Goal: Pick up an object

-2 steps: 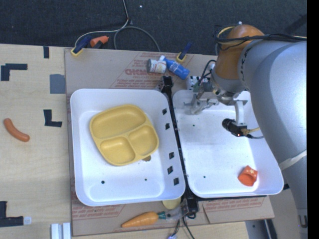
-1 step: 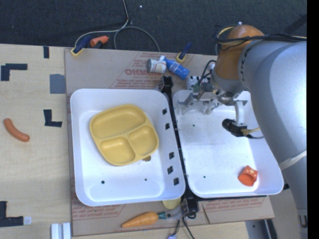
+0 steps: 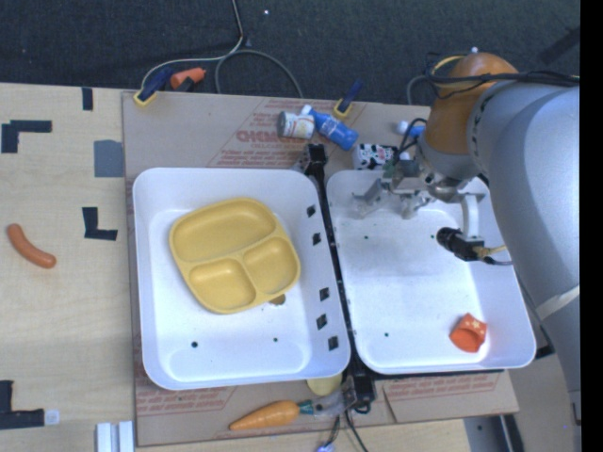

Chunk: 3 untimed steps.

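A small orange object (image 3: pixel 468 332) lies in the near right corner of the right bin (image 3: pixel 415 347). A yellow divided plate (image 3: pixel 236 253) rests in the left bin (image 3: pixel 160 347). My gripper (image 3: pixel 384 201) hovers over the far left part of the right bin, well away from the orange object. Its two grey fingers (image 3: pixel 362 201) are spread apart, open, with nothing between them. The grey arm with its orange band (image 3: pixel 462 97) comes in from the right.
A carrot (image 3: pixel 267 414) lies on the bench in front of the bins. A sausage (image 3: pixel 30 246) sits far left on the bench. Blue and white clamps (image 3: pixel 320 125) and cables stand behind the bins. A black cable end (image 3: pixel 462 244) hangs over the right bin.
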{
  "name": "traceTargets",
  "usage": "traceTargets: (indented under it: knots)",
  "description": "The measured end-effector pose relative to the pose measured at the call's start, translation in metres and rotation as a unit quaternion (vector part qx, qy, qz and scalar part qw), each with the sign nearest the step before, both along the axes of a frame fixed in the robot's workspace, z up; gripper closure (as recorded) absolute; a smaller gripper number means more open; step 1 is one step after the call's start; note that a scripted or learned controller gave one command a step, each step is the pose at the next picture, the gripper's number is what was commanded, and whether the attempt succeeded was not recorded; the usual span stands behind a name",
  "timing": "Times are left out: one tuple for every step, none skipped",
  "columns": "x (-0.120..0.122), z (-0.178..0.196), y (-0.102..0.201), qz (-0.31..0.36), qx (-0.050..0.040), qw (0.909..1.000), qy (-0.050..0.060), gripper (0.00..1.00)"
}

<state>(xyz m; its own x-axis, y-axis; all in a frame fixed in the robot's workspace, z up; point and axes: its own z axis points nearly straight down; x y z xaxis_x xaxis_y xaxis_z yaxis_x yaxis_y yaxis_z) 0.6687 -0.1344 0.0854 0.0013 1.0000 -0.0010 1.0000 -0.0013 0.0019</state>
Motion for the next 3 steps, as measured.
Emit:
traceTargets:
  knots:
    - [-0.022,0.001,0.036,0.002,-0.0010,1.0000,0.000,0.00]
    - [-0.002,0.000,0.037,0.001,0.0002,1.0000,0.000,0.00]
    - [-0.002,0.010,0.037,0.002,-0.0002,1.0000,0.000,1.00]
